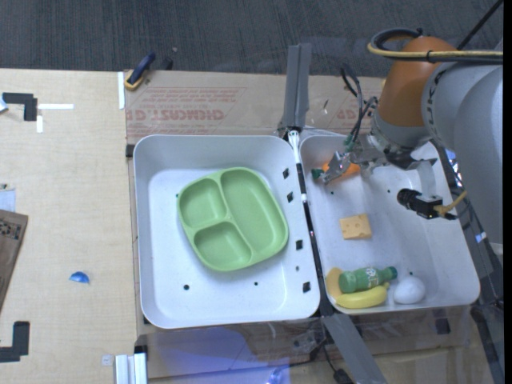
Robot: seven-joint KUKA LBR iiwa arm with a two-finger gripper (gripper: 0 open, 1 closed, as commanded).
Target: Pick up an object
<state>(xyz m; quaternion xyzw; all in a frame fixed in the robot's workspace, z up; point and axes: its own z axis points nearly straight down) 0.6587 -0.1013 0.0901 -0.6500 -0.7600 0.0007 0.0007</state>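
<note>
Nearest us, along the front wall of the right-hand shallow white bin (456,282), we see a yellow plastic banana (358,297) with a green plastic bottle (366,278) lying across it, and a white egg-shaped ball (409,290) just beside them at the corner. Behind these the bin floor is bare up to a yellow wedge of toy cheese (356,227), which sits alone near the middle. The left-hand shallow white bin (152,214) holds a pale green divided plastic plate (232,218), with open floor all around it. Farther back in the right bin, the two-finger gripper (346,163) hangs by the rear left corner, just beside the dividing wall, over a small orange carrot-like toy (340,172). We cannot tell how wide it is parted or whether it grips the toy. The grey arm with its orange band (412,86) slants down from the right.
</note>
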